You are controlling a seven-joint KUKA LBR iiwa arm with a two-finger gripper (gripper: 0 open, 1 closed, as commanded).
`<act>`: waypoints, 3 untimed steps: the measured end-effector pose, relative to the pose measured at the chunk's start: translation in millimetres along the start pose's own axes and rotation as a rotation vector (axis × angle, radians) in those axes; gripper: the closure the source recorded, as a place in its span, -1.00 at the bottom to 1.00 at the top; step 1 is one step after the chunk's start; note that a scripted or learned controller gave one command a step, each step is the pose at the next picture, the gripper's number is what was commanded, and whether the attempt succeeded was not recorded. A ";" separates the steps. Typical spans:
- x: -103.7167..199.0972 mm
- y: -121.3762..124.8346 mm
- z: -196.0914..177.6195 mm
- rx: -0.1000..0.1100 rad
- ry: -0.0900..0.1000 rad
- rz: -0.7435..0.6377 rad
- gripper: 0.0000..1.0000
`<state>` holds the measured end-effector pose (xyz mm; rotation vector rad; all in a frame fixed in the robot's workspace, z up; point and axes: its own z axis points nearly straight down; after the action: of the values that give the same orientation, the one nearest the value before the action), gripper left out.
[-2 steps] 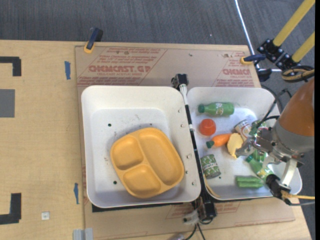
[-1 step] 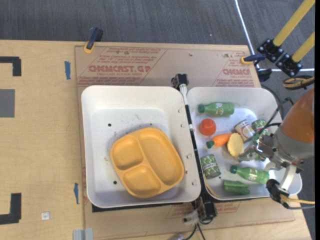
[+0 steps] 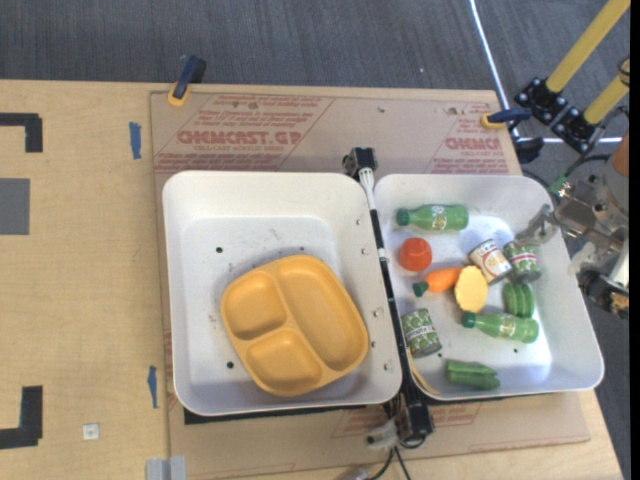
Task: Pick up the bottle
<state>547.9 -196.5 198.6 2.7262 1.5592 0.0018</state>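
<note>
A green bottle (image 3: 432,217) with a white label lies on its side at the back of the right bin (image 3: 585,353). A second green bottle (image 3: 503,326) lies near the bin's front right. My gripper (image 3: 548,222) hangs over the right bin's right rim, level with the back bottle and well to its right. It is just above and to the right of two small cans (image 3: 505,258). Nothing shows held in it.
The right bin also holds a red tomato (image 3: 416,254), a carrot (image 3: 438,281), a lemon (image 3: 471,290), a green can (image 3: 421,331) and a dark green vegetable (image 3: 472,373). A yellow divided plate (image 3: 293,323) lies in the left bin (image 3: 190,208).
</note>
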 end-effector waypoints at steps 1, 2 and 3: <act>-27.9 -43.7 105.1 0.014 0.008 0.063 -1.00; -29.9 -42.5 95.0 0.008 0.003 0.063 1.00; -28.6 -42.8 95.1 0.010 0.005 0.062 -1.00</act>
<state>496.6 -199.5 103.4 2.7831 1.4788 0.0009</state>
